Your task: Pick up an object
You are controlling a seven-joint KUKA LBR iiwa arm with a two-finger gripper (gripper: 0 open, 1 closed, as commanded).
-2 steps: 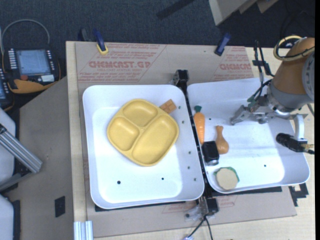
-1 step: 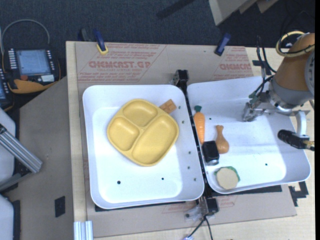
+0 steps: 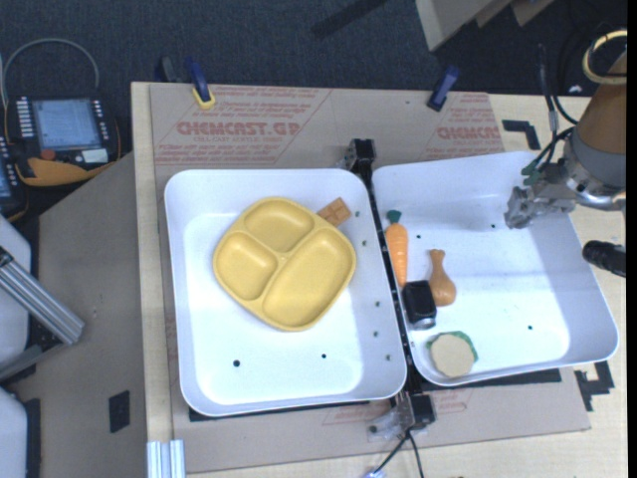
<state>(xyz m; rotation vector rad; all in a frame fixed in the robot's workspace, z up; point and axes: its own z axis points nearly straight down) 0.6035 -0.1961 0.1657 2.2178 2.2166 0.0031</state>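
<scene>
Bench board [image 3: 299, 118] w/ red print, blue clamps [image 3: 202, 86] at far edge. Handheld control pendant [image 3: 62, 132] w/ lit screen at left, on dark carpet [image 3: 249, 18].

Floor: dark blue-grey carpet [image 3: 249, 28] beyond the bench.
Bench top: pale brown board [image 3: 299, 118] printed with red lettering, held at its far edge by two blue clamps [image 3: 199, 83].
Left side: handheld control screen [image 3: 62, 132] with a looped cable.
Lower left: slanted metal rail [image 3: 40, 297].
</scene>
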